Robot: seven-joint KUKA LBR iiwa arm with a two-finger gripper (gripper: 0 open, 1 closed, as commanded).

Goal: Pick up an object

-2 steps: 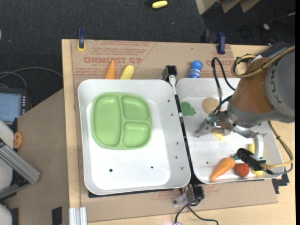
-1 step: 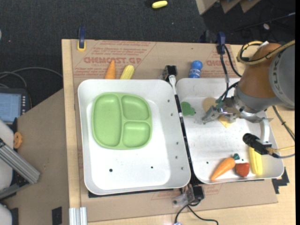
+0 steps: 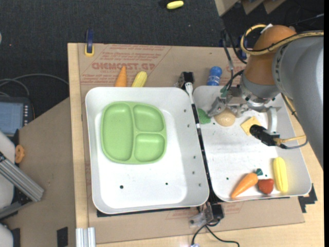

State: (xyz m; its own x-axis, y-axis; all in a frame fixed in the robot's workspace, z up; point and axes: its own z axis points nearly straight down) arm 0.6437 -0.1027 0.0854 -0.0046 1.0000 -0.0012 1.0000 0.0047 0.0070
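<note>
We see the gripper [image 3: 226,108] low over a beige lump [image 3: 225,119] at upper right; its grip we cannot tell.

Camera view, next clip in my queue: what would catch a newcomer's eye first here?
Probably the green divided plate, alone in the left bin. Next, the grey arm with its orange band, reaching in from the right so that the gripper hangs over the right bin's far left corner, just above a tan, rounded object. A carrot, something red and a yellow corn cob cluster in that bin's near right corner.
</note>
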